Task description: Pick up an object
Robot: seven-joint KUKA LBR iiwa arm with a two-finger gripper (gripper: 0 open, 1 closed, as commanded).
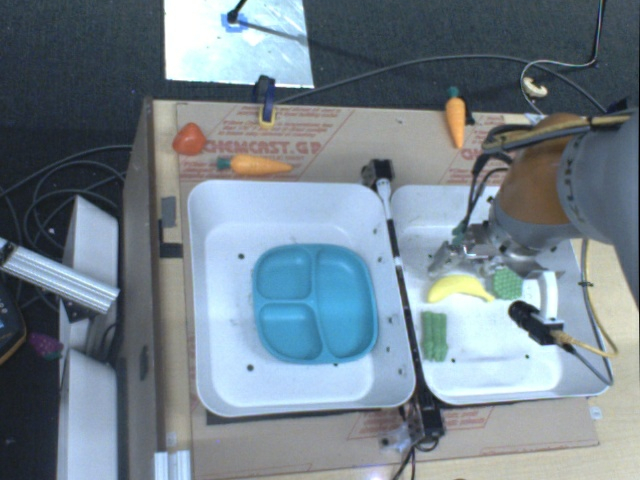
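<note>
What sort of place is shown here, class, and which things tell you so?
Probably a robot test bench in a lab: a robot arm reaches over two white bins, with toy food such as a banana to grasp, and loose cables lie around.

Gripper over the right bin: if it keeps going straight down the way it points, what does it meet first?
Most likely the yellow banana, lying just beneath the gripper in the right white bin; depth is unclear from this slanted view.

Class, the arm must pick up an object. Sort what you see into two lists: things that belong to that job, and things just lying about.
Job:
pincer
banana
green pod
green block
right bin

Lying about:
blue plate
left bin
two carrots
tomato
</note>
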